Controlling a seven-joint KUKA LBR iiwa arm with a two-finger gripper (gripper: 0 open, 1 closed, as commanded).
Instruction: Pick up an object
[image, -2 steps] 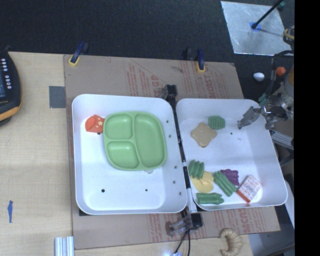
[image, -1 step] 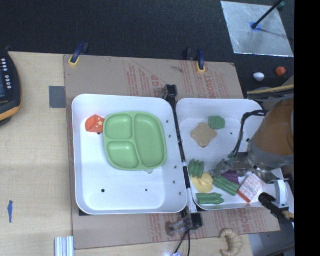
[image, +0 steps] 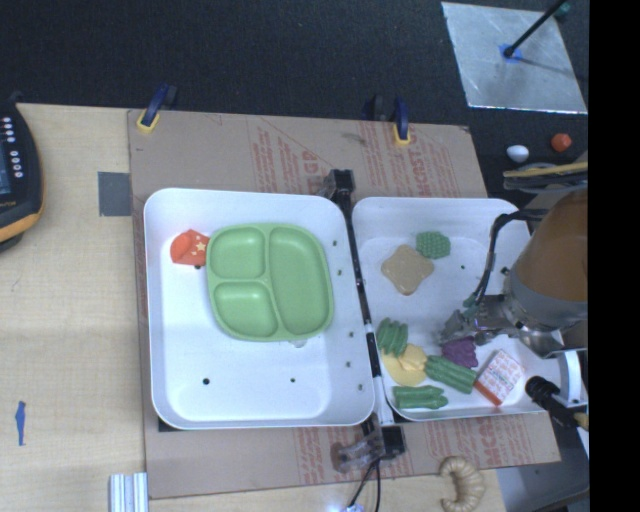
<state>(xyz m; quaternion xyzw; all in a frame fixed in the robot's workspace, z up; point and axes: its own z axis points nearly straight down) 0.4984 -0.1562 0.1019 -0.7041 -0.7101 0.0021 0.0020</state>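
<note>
Claw (image: 462, 326) sits low in the right bin (image: 372, 215), just above and left of the purple piece (image: 461, 351); whether it stands apart or together I cannot tell. To grasp cleanly I judge I should centre over that purple piece and descend straight, since the green pieces (image: 448, 374) and the red-and-white packet (image: 499, 377) crowd it closely. Right bin also holds a tan biscuit shape (image: 406, 269), a ridged green item (image: 433, 243) far of it, and a yellow piece (image: 406, 366). Left bin (image: 185, 400) holds a green divided plate (image: 270, 280) and a red object (image: 188, 247) touching its left edge.
</note>
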